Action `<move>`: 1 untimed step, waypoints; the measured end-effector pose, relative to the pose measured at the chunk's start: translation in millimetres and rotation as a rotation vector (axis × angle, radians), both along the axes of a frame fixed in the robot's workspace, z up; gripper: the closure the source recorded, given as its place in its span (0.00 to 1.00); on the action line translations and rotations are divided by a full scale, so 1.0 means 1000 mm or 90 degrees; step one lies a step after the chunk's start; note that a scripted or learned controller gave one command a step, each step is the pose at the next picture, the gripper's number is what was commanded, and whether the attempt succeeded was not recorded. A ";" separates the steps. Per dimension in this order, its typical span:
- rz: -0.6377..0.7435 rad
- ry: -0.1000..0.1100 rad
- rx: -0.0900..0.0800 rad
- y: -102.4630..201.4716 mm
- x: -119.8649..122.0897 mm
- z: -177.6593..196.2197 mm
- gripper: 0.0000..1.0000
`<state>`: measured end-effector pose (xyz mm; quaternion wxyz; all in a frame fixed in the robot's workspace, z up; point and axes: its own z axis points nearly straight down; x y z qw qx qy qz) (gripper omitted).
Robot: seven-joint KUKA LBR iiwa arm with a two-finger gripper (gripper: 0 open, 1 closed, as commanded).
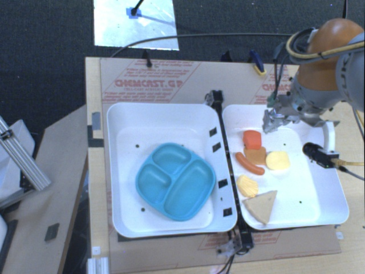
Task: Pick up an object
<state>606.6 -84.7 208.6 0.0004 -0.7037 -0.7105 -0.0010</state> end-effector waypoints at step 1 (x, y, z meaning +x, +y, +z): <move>0.001 -0.001 0.000 0.052 -0.003 0.013 1.00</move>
